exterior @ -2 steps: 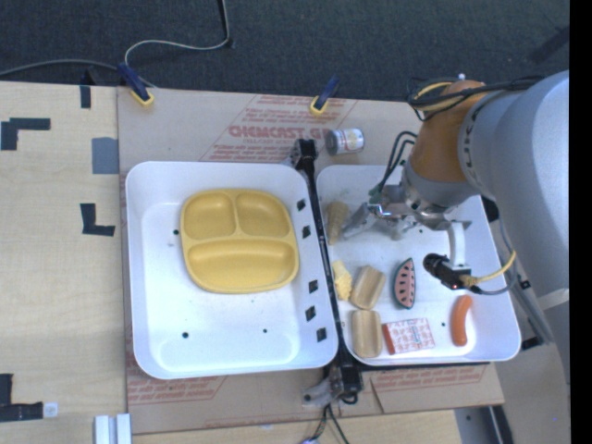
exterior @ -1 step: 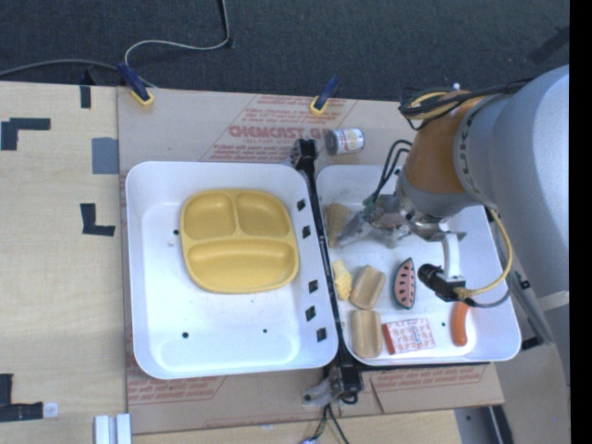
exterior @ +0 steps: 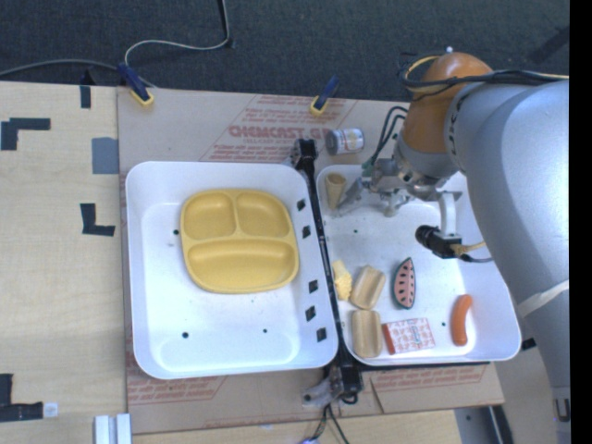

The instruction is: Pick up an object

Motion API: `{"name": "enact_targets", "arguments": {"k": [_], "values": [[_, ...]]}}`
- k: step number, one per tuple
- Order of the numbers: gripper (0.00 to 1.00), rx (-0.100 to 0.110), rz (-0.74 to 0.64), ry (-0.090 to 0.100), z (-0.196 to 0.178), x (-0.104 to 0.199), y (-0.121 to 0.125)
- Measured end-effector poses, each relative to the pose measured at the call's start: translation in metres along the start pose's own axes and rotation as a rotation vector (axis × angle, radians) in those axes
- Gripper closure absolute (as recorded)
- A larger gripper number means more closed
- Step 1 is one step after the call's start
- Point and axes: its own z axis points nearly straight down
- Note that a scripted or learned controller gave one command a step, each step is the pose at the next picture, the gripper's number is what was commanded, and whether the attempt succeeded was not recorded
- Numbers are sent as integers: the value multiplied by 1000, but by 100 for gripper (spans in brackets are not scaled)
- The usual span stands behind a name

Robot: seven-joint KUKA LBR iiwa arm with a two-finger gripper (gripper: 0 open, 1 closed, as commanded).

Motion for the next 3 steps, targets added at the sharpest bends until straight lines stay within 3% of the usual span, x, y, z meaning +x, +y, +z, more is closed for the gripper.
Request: {"name": "enact_targets", "arguments": {"k": [3], "values": [[0,3,0,0,0,14,1]]}}
